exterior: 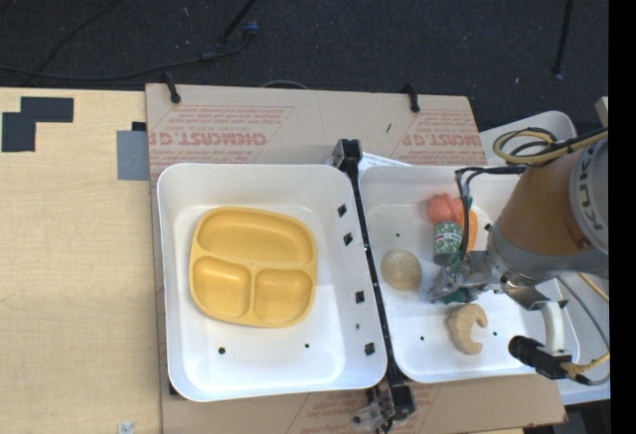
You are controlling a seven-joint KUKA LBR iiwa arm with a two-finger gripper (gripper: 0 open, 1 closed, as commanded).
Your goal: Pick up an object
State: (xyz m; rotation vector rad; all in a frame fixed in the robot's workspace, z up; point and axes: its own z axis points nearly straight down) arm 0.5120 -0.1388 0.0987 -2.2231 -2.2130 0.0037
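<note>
Right bin (417,362): end effector (449,285) apparently touching green object (449,239).

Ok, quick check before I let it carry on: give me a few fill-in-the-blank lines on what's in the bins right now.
The yellow divided plate lies in the ____ bin.
The plate has ____ compartments.
The gripper is down in the ____ bin, near the pale round ball.
The tan curved piece lies nearer the ____ edge of that bin than the ball does.

Missing words: left; three; right; front
</note>
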